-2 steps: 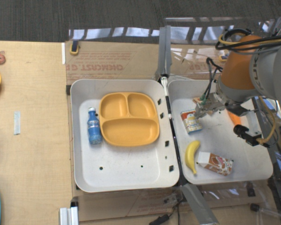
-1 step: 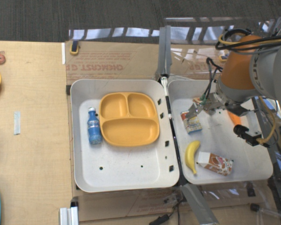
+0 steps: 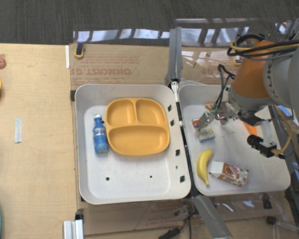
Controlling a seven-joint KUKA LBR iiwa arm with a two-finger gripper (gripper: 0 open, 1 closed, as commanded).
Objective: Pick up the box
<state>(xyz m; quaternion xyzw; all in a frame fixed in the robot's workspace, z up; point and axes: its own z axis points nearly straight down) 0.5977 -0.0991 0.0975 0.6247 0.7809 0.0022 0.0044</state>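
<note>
The gripper [image 3: 205, 120] hangs in the right bin [image 3: 269, 183], its fingers closed on a small box [image 3: 205, 132]. At five o'clock lie a banana [image 3: 205, 166] and carton [image 3: 229, 174].

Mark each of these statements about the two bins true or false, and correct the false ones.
1. The yellow divided plate lies in the left bin. True.
2. The banana lies in the left bin. False: it lies in the right bin.
3. The blue bottle lies left of the plate. True.
4. The carton stands upright. False: it lies on its side beside the banana.
5. The gripper is over the right bin. True.
</note>
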